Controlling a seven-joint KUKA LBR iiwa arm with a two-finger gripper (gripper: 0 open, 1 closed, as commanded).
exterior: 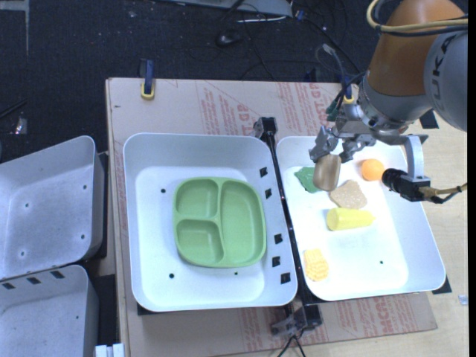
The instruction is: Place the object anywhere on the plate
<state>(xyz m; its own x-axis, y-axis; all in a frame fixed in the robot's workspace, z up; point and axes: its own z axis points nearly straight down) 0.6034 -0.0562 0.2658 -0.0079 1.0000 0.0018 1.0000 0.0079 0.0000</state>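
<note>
Tool (332, 151) seen above right white bin (416, 266), pinching tan rounded potato-like object (326, 173), lifted over bin's far left part. Green three-compartment plastic plate (220, 222) lying in left white bin (149, 199), well apart from object.

Gripper (332, 155) sits over right bin (416, 251) with a tan oval object (326, 174) between its fingers. Green plate (220, 222) in left bin (149, 162).

KUKA arm (416, 58): grey casing, orange band.
Rounded orange dome at 1 o'clock, thin cable looped over it; dark metal wrist hardware at 3 o'clock; black cylindrical fitting trailing a cable.
</note>
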